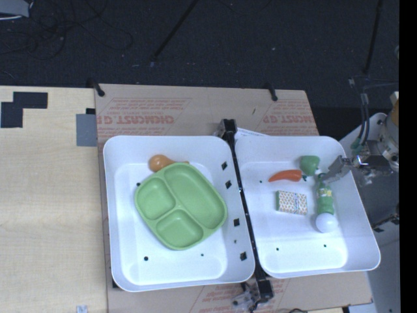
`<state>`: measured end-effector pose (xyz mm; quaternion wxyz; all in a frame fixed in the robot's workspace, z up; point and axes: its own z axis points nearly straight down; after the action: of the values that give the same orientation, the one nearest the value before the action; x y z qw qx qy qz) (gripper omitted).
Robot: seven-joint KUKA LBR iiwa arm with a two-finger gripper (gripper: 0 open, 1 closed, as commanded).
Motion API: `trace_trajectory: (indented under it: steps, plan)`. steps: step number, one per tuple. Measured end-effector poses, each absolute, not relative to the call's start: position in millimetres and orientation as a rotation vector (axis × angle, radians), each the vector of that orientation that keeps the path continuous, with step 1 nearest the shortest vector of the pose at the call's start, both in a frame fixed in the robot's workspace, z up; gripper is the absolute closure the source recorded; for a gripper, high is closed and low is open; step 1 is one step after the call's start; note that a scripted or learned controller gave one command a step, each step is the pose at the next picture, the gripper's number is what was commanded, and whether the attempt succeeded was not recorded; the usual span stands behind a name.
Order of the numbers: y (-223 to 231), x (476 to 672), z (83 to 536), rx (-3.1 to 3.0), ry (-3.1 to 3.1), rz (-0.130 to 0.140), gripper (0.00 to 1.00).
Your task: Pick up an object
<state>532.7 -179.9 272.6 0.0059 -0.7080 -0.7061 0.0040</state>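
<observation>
The right bin (352, 253) holds an orange carrot-shaped piece (285, 175), a small green piece (309, 163), a patterned flat block (291, 202) and a green bottle (324, 201) with a white round end (326, 223). My gripper (333, 169) reaches in over the bin's right wall. It hovers just above the top of the green bottle and right of the small green piece. Nothing shows in its grasp. The left bin (124, 266) holds a green divided plate (180, 205) with an orange round piece (158, 162) behind it.
The grey arm (378, 155) fills the space beyond the right bin's far right corner. A black divider (238, 201) runs between the bins. Cardboard (195, 109) lies under both, and a wooden tabletop (45, 201) spreads to the left.
</observation>
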Motion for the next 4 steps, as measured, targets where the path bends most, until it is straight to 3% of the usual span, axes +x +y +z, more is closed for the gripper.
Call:
trace_trajectory:
  steps: [1, 4]
  plan:
    - [-179.8, 534.7, 279.6, -2.221, -2.221, 0.001, 0.0]
    - [-173.5, 526.1, 133.6, -2.217, -2.216, 0.006, 0.0]
